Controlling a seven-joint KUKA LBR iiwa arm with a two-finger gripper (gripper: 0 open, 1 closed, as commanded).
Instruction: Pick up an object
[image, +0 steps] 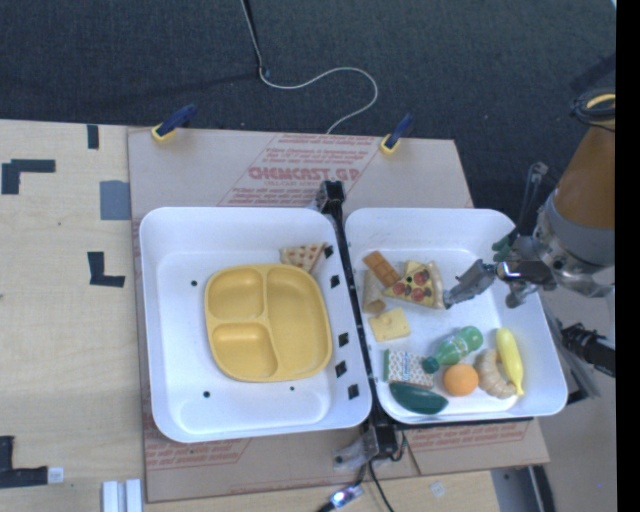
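Camera view, from above at a slant. Two shallow white plastic bins sit side by side on a sheet of brown printed cardboard (300, 175), held at its far edge by two blue-and-yellow clamps (175, 120).

Left bin (160, 300): smooth glossy walls, rounded corners. A yellow divided plate (268, 322) lies flat near the middle, three compartments, matte plastic. Just beyond its far edge rests a tan waffle-textured wedge (305, 256), close to the dividing wall.

Right bin (545, 395): toy food, mostly smooth moulded plastic. Far side: an orange-brown oblong piece (381, 268) beside a pizza slice (417, 284) with red and yellow topping. Below these, a pale yellow square cheese piece (390, 325). Near side: a patterned green-white block (406, 366), a dark green rounded vegetable (418, 399), a green bottle-shaped piece (455, 346), a round orange (460, 380), a knobbly tan ginger-like piece (489, 372) and a yellow banana (510, 358) along the right wall. The last four crowd together, touching or nearly so.

The grey arm enters from the right, orange band above the wrist. Its gripper (490, 280) hangs over the right bin's far right area, near the pizza slice and above the green bottle-shaped piece. One dark finger (468, 286) angles toward the pizza; the other sits apart to the right, so the jaws stand spread, with nothing between them.

A white cable (320, 80) loops over the dark floor beyond the bench.
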